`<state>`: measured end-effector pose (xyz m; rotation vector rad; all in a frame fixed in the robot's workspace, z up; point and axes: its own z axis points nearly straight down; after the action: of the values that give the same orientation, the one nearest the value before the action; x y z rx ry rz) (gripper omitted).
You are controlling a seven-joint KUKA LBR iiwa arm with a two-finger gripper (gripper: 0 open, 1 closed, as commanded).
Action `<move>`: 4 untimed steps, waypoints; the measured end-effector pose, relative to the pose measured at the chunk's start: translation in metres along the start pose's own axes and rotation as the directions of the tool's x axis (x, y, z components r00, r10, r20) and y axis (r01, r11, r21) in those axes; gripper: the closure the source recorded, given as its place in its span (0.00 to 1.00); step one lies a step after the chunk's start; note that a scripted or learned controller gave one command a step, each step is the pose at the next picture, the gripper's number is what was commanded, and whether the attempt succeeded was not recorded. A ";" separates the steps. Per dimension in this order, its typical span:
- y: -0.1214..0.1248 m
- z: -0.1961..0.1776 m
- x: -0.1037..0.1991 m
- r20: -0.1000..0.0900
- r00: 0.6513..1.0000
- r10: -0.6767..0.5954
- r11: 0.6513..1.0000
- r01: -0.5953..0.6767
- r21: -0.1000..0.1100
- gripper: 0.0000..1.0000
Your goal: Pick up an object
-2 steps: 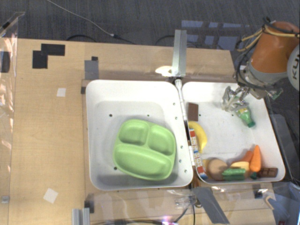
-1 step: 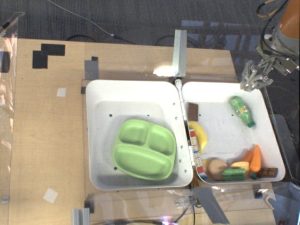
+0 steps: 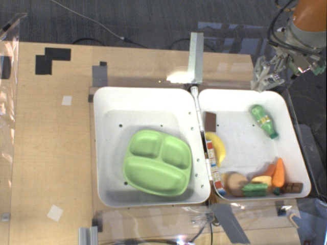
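Green plastic bottle (image 3: 263,120), tilted, lying apart in right white bin (image 3: 294,117), upper right of frame, easiest reach; pincer (image 3: 269,73) just above rim, whether apart or together: cannot tell.

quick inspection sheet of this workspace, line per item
surface: wooden bench bearing left bin and right bin
job's things: green bottle, banana, carrot and small food pieces in right bin
clutter: green divided tray in left bin; black patches on bench
grippers: gripper above right bin's far edge, holding nothing
cables: thin cable across floor; black cables by arm
surroundings: dark carpet
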<state>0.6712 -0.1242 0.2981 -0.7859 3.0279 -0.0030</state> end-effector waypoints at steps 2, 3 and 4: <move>-0.001 -0.028 -0.005 0.022 1.000 -0.002 1.000 0.002 0.011 1.00; -0.053 -0.006 0.031 -0.004 1.000 -0.002 1.000 0.002 0.001 1.00; -0.051 -0.022 0.026 0.010 1.000 -0.006 1.000 0.006 0.009 1.00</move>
<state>0.6731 -0.1816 0.3197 -0.7921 3.0143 -0.0124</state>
